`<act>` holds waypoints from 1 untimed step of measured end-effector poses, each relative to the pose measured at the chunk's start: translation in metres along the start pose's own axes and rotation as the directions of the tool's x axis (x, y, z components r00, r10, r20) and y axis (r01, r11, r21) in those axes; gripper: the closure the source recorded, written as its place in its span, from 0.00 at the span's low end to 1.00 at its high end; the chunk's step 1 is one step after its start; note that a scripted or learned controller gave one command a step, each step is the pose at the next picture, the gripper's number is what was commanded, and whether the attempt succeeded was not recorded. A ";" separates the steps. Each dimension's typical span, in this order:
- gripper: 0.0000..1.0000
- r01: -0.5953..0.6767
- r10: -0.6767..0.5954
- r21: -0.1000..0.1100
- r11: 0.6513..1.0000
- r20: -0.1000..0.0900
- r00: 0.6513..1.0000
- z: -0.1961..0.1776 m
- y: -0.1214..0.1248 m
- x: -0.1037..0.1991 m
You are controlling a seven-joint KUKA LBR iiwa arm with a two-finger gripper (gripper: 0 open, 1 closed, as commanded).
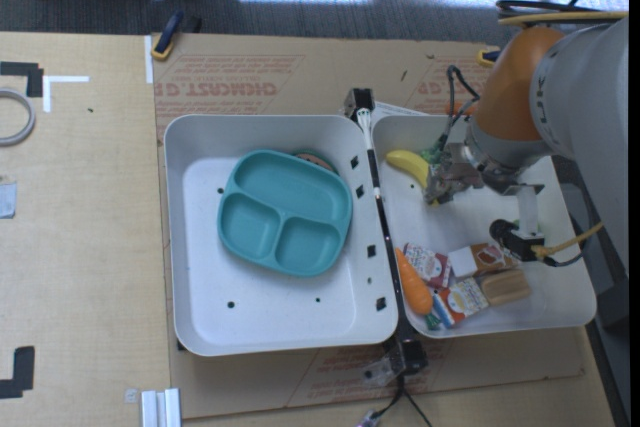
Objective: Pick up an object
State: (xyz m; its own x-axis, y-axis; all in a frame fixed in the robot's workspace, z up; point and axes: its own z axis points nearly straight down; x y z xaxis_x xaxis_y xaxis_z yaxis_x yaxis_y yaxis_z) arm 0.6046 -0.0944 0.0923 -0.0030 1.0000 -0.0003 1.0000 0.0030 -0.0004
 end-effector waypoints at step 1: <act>1.00 0.002 -0.002 -0.001 1.000 0.001 1.000 -0.010 0.000 0.000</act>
